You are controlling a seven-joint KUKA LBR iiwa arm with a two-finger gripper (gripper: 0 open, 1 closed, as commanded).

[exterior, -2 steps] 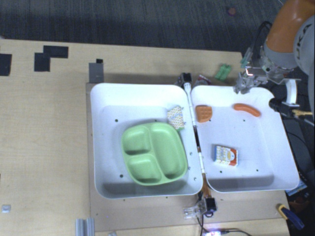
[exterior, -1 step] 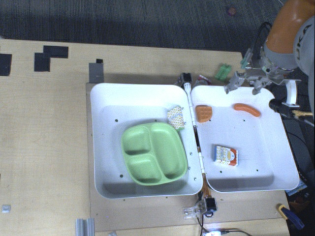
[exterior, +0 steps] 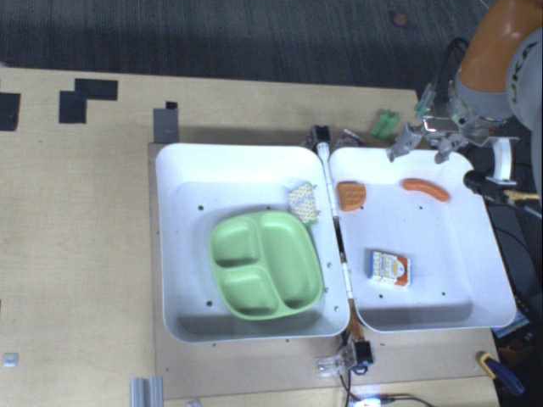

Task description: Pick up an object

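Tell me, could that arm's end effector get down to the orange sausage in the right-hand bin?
Probably yes. The end effector hangs open over the right bin's far edge, close to the sausage. The sausage lies alone on the bin floor, apart from the orange block and the small carton, with nothing above it.

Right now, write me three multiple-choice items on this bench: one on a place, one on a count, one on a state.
1. Where is the green divided plate?
A. left bin
B. right bin
C. bare bench

2. How many things lie in the right bin?
A. one
B. three
C. five

3. What is between the fingers of the hand?
A. the sausage
B. the carton
C. nothing

Answers: 1 A, it lies on the left bin's floor. 2 B, orange sausage, orange block, small carton. 3 C, the open fingers hang over the bin's far rim.
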